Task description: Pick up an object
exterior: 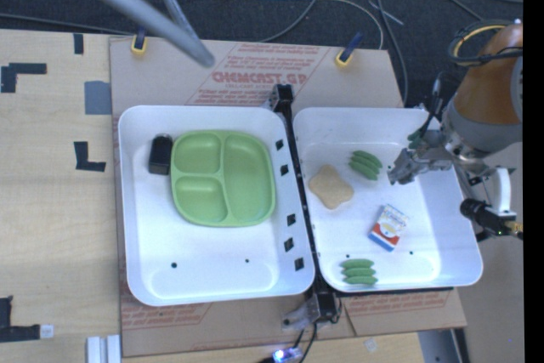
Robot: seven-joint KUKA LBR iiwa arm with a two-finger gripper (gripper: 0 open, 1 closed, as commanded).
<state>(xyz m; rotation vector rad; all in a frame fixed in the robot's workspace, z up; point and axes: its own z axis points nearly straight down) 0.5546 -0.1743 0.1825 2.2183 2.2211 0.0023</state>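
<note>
Two shallow white plastic bins are seen side by side on the wooden bench (51, 183), resting on a brown cardboard sheet (255, 68). The left bin (144, 268) contains a light green three-compartment plastic tray (223, 178), with a small black block (160, 155) touching the tray's left edge.

The right bin (450, 263) contains four objects: a tan bread-shaped toy slice (330, 186) near the bin's left wall, a dark green pea-pod toy (366, 164) above and to its right, a small white carton with red and blue print (388, 228) in the middle, and a second green pea-pod toy (359, 271) near the lower edge.

The grey arm with the orange band (489, 93) is located at the right of the frame. Its tool (406, 170) is positioned low over the right bin's upper right area, just to the right of the dark green pea-pod toy (contact cannot be confirmed). Whether the tool is released or clenched cannot be told; nothing is seen gripped by it.
</note>
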